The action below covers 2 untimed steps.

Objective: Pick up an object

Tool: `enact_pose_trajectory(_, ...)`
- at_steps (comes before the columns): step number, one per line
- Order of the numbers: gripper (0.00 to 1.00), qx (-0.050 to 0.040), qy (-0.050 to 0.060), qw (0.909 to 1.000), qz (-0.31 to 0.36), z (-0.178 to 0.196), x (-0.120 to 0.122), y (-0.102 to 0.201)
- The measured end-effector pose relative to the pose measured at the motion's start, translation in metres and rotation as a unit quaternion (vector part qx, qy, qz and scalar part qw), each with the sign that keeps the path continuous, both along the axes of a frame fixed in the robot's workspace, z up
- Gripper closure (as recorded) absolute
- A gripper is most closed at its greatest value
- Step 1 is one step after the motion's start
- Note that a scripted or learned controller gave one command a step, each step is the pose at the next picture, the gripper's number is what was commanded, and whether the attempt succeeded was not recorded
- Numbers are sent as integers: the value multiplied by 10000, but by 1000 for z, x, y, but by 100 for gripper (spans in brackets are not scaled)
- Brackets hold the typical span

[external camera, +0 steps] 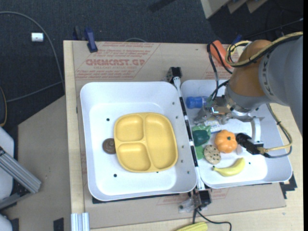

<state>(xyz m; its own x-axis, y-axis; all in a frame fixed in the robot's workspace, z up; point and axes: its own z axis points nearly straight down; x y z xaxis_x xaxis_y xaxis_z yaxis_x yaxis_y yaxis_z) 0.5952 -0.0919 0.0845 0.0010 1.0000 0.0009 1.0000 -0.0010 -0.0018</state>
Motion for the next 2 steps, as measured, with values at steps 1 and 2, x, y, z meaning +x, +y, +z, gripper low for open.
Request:
enact_pose_trajectory(1,0,-1,0,10000,-1,0,-55,-19)
enact_pose_trajectory(2,0,-1,-4,10000,-1,0,-110,-16)
